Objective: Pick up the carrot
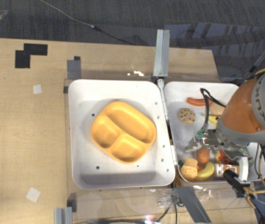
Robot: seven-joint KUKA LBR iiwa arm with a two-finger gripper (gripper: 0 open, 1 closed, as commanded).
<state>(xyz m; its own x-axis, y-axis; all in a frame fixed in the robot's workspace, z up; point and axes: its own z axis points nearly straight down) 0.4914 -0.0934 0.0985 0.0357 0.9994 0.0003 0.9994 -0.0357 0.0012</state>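
Observation:
A slim orange-red piece that looks like the carrot (195, 101) lies near the back wall of the right bin (176, 94). My gripper (206, 143) hangs low over the front half of that bin, well in front of the carrot and apart from it. The wrist's orange band (239, 110) covers the bin's right side. Directly under the gripper sits a rounded orange-brown item (203, 156); I cannot tell whether the gripper touches it.
A round cookie (186, 115) lies between the carrot and the gripper. Corn (189, 171), a banana (206, 171) and a small bottle (226, 169) crowd the bin's front edge. The left bin (78, 139) holds a yellow divided plate (123, 130).

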